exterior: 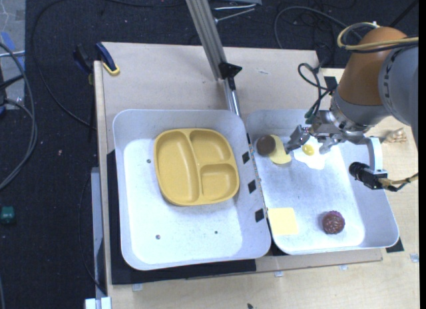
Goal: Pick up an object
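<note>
Two foods (274,150) beside fingers (295,142) (right bin (373,231))

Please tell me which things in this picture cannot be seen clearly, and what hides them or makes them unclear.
- Tool: in the camera view, too small and cluttered to tell whether it holds anything.
- White and yellow item beneath the tool: partly covered by it, so its shape is unclear.
- Pale yellow piece beside the brown round item: touching or overlapping, cannot tell which.
- Dark red ball: too small to identify.
</note>
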`<action>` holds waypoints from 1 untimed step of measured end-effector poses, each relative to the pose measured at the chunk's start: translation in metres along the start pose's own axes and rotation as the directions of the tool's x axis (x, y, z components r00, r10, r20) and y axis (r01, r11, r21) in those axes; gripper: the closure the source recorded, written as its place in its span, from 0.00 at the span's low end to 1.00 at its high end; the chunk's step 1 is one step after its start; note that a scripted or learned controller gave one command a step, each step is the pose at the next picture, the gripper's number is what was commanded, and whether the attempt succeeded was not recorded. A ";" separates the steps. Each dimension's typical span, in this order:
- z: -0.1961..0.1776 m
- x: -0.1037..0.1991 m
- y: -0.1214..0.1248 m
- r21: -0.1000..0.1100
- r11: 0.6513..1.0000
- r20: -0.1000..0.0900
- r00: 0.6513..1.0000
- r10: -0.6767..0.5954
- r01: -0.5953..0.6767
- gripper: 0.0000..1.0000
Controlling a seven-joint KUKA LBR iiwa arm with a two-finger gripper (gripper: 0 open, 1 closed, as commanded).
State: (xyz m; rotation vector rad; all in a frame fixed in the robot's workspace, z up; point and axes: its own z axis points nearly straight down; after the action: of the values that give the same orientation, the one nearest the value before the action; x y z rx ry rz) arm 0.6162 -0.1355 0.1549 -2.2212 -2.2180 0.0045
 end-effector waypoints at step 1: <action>0.061 -0.004 0.000 -0.006 1.000 0.002 1.000 0.000 0.000 0.00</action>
State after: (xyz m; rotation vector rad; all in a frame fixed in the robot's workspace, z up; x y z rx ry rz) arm 0.6157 -0.1398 0.0936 -2.2245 -2.2222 0.0004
